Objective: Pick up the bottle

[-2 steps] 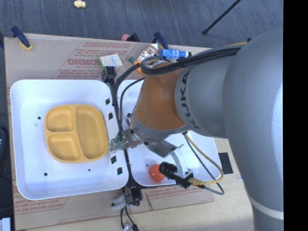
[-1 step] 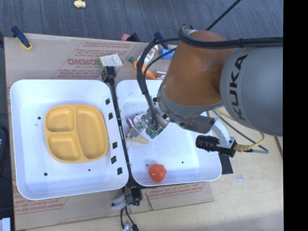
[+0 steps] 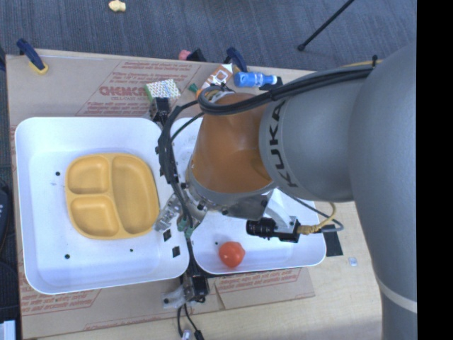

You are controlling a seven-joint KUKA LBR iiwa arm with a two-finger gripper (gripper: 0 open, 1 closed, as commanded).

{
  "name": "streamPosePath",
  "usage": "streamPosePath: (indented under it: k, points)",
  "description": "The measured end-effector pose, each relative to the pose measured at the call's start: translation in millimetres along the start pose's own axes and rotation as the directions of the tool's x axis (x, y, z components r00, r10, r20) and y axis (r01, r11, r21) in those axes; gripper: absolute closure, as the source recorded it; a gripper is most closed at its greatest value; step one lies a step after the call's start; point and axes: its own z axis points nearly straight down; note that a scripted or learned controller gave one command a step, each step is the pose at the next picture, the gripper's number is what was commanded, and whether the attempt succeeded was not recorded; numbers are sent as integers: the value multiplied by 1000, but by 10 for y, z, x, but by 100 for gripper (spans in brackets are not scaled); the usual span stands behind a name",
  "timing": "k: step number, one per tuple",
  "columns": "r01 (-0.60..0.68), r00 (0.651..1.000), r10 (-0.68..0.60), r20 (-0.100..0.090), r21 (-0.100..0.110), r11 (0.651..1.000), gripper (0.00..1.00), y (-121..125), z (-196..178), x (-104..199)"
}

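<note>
With the claw [image 3: 175,214] low over the bins' shared rim [image 3: 185,259], its state impossible to tell, and the bottle probably hidden under the arm [image 3: 318,140] beside it, closing blind might catch that rim or the nearby red ball [image 3: 231,253].

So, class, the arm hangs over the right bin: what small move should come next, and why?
Probably a short lift straight up. The arm covers most of the right bin, hiding what lies beneath it. A red ball sits at the bin's near edge, and a yellow divided plate lies in the left bin.
</note>
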Motion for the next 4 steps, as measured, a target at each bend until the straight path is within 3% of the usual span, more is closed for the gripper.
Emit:
streamPosePath:
  k: [1,2,3,4]
  points:
    - [218,976,-218,6,-2,976,100,-421,-607,-331]
    - [442,897,-442,2,0,897,100,-657,-580,-498]
    - [662,749,-662,0,0,749,100,-573,-4,-432]
    - [776,630,-776,4,1,630,100,-1072,-7,-860]
